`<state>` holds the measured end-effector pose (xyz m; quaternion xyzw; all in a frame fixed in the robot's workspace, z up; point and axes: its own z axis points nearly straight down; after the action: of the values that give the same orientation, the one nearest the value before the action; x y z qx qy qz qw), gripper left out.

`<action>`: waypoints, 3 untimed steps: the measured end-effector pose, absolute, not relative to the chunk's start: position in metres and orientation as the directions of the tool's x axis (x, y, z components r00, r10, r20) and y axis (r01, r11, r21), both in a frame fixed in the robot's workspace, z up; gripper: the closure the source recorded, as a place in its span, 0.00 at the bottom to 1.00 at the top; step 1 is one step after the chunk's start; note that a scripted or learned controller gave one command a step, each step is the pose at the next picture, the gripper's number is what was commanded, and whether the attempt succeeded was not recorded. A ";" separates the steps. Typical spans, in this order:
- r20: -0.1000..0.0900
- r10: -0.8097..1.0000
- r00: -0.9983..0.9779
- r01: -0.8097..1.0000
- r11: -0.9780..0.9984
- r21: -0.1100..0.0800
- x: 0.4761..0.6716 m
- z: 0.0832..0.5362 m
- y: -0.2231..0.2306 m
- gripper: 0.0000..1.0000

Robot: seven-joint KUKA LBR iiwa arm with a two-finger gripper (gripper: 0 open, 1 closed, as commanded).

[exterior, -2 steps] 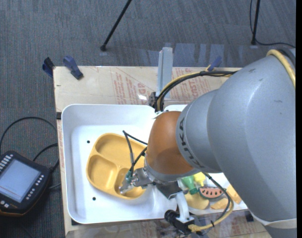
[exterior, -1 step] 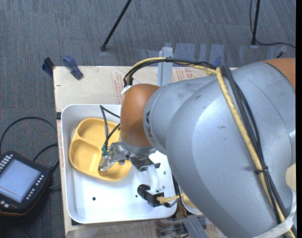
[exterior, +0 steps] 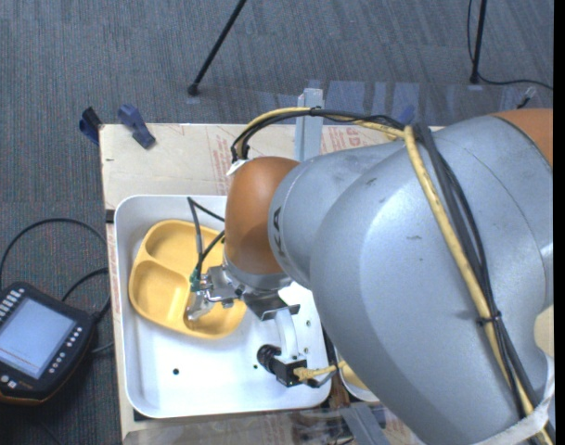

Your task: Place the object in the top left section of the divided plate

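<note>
At the far left I see a teach pendant (exterior: pixel 27 343) lying on the grey carpet, its screen lit and its cable looping behind it. Just right of it stands the bench (exterior: pixel 171 156), with two blue clamps (exterior: pixel 134 125) near its back left corner. On the bench sits the left white bin (exterior: pixel 161 387). Inside that bin lies the yellow divided plate (exterior: pixel 161 276), towards the bin's back left. The gripper (exterior: pixel 200 306) hangs over the plate's right-hand section, low and close to its surface. I cannot tell how the claw stands. I cannot make out the object to be placed; the gripper body and the arm hide that area. A black fitting (exterior: pixel 280 364) with a yellow cable sits over the bin's right front part. The grey arm (exterior: pixel 403 276) covers the right half of the scene, including most of the second bin (exterior: pixel 352 386).
</note>
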<state>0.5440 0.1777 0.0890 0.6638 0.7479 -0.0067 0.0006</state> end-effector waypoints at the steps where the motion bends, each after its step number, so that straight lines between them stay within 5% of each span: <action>1: -0.010 0.993 -0.119 0.993 0.119 -0.009 0.544 0.089 0.178 0.00; 3: -0.010 0.993 -0.119 0.993 0.119 -0.009 0.544 0.089 0.178 0.00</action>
<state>0.5441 0.1778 0.0890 0.6638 0.7479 -0.0067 0.0006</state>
